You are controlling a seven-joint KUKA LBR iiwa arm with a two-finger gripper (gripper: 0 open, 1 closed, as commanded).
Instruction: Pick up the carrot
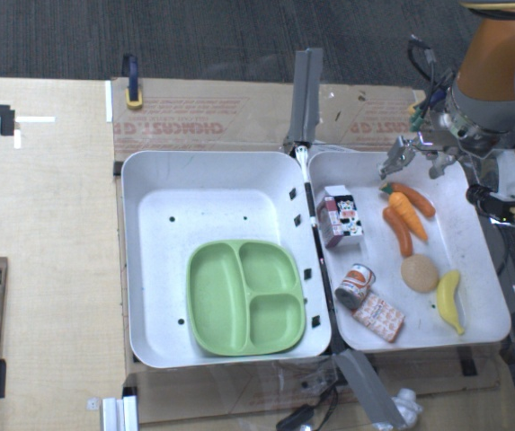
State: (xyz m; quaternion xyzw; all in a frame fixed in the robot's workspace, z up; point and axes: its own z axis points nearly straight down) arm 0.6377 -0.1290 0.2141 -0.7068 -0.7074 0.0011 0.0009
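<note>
The carrot (pixel 408 214), a cluster of orange pieces with a green tip, lies in the upper middle of the right bin (pixel 482 268). My gripper (pixel 418 162) hangs over the bin's far edge, just above and slightly behind the carrot. Its fingers (pixel 395 162) are spread open with nothing between them. The orange-banded wrist rises from it toward the upper right.
The right bin also holds a small printed box (pixel 340 215), a can (pixel 356 285), a red-patterned packet (pixel 379 317), a tan round item (pixel 420 273) and a banana (pixel 450 301). A green divided plate (pixel 245 296) sits in the left bin (pixel 149 241).
</note>
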